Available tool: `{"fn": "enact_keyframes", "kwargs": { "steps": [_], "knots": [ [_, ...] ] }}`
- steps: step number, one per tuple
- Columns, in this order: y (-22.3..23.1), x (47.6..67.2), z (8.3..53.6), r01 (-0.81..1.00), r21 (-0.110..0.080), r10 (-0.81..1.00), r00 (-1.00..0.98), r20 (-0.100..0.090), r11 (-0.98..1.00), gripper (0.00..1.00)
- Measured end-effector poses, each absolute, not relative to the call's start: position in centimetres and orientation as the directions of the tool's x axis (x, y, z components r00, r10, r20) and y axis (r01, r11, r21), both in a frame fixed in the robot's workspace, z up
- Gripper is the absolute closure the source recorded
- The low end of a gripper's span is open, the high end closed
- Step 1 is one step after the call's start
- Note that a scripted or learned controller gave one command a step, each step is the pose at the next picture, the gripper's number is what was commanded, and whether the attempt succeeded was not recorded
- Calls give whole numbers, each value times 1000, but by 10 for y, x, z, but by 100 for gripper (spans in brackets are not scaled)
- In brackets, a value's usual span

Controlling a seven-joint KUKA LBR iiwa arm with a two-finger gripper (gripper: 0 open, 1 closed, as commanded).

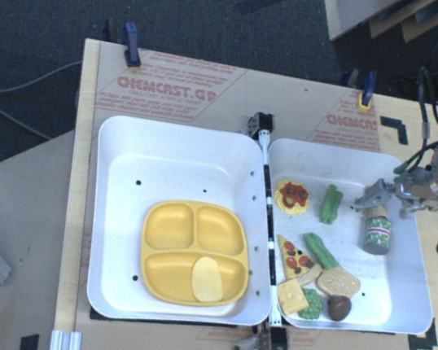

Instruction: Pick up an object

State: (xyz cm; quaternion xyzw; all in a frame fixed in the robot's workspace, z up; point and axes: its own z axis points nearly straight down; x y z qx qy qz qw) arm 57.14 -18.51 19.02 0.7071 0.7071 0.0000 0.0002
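Counter (pixel 175 89) carries two white bins. Gripper (pixel 381 206), spread open, hovers over right bin (pixel 410 266), just above green-labelled can (pixel 376 234). Yellow tray (pixel 191 248) in left bin (pixel 122 163).

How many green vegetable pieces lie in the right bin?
3: one upright beside the round pizza, one slanted mid-bin, one small at the near pile. The pile may hide others.

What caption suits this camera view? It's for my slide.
Gripper poised over a small can in the right bin; yellow tray in the left.
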Motion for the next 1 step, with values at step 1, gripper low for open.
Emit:
{"fn": "enact_keyframes", "kwargs": {
  "steps": [1],
  "knots": [
    [-204, 571, 109, 1000, 22, 1000, 1, -14, 0, 0]
  ]
}}
